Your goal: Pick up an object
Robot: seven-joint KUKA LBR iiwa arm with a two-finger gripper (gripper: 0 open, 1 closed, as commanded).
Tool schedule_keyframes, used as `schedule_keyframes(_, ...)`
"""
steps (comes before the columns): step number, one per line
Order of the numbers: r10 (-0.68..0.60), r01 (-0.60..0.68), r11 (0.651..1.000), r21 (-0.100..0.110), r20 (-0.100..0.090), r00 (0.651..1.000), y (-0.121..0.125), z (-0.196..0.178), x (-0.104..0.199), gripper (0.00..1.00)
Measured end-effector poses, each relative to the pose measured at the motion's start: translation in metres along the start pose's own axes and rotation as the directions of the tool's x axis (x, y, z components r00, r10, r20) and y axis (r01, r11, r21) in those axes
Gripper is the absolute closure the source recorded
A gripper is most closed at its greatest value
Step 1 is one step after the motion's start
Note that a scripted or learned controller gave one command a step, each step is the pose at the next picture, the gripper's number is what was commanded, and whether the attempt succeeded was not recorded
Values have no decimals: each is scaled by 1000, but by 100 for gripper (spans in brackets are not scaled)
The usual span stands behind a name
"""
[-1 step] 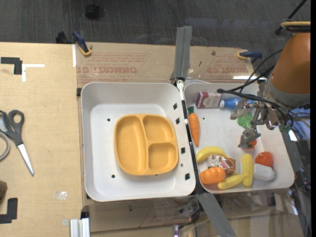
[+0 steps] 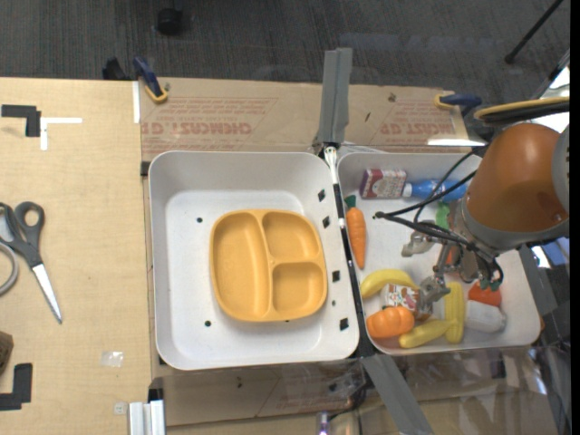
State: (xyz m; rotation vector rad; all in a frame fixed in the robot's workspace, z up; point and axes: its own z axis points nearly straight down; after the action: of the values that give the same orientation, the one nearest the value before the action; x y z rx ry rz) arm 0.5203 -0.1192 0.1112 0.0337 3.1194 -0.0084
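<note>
My gripper [image 2: 442, 279] hangs low inside the right bin [image 2: 517, 333], below the orange wrist band [image 2: 517, 184]. It is just above a heap of toy food. Under it and to its left lie a yellow banana [image 2: 384, 281], a small printed packet [image 2: 400, 296] and an orange round fruit [image 2: 390, 323]. A yellow corn-like piece [image 2: 454, 312] lies right below it, and another yellow piece [image 2: 423, 335] at the bin's front. An orange carrot [image 2: 356, 234] lies along the bin's left wall. Nothing can be seen held in the gripper.
The left bin [image 2: 177, 270] holds a yellow divided plate [image 2: 269, 264]. At the back of the right bin lie a small carton [image 2: 382, 183], a blue bottle [image 2: 426, 188] and a green piece [image 2: 442, 216]. A white and red item [image 2: 485, 313] lies at the right. Scissors [image 2: 34, 252] lie on the bench.
</note>
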Motion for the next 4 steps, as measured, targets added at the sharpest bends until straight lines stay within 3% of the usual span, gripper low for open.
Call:
schedule_keyframes(1, 27, -27, 1000, 1, 11, 1000, 9, 4, 32, 0)
schedule_keyframes(2, 77, -77, 997, -1, 1, 997, -2, -1, -78, 0)
schedule_keyframes(3, 221, -221, 975, 4, 4, 975, 3, 5, -73, 0)
schedule_keyframes(4, 311, -311, 951, 2, -18, 950, 22, 19, -30, 0)
